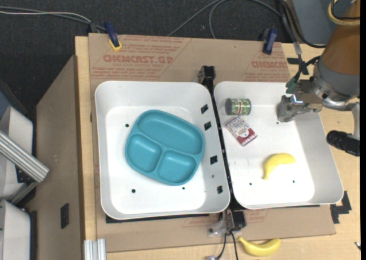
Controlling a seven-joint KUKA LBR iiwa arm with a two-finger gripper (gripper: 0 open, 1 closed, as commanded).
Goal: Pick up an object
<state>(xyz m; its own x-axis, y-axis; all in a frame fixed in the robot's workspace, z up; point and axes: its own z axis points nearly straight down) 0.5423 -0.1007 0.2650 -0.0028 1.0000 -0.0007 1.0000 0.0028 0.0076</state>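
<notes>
Cardboard sheeting [171, 50] covers the bench, held by clamps at its far edge, with cables trailing over dark floor beyond. Two white bins sit side by side on it.

Left bin [108, 156]: holds one teal divided plate [164, 146], lying flat near centre.

Right bin [314, 156]: holds three items.
- Can [238, 106], small, green-labelled, lying on its side at 11 o'clock in the bin.
- Packet [241, 131], flat, red and white, just beside the can toward 6 o'clock.
- Banana [277, 163], yellow, curved, at 6 o'clock of bin centre, well apart from the other two.

A second banana [260, 246] lies outside the bins on the bench's near edge.

My gripper [286, 110] hangs over the right bin at 2 o'clock, near its far right wall, well apart from all three items. I cannot tell how my fingers stand; nothing is visible between them.

Handling assessment, by judgement:
- Banana: light, slightly soft, matte skin, low slip risk. It stands clear of the walls and neighbours. Take hold across the thick middle of the curve, fingers closing across its width. Excess force would bruise it.
- Can: stiff, smooth, likely to roll. Grip across the cylinder's ends or squarely over its round side.
- Packet: thin and flat against the floor; little edge to catch. Poorest candidate.

Recommended target: the banana. The move calls for travel toward 7 o'clock from my present position, then a descent.
</notes>
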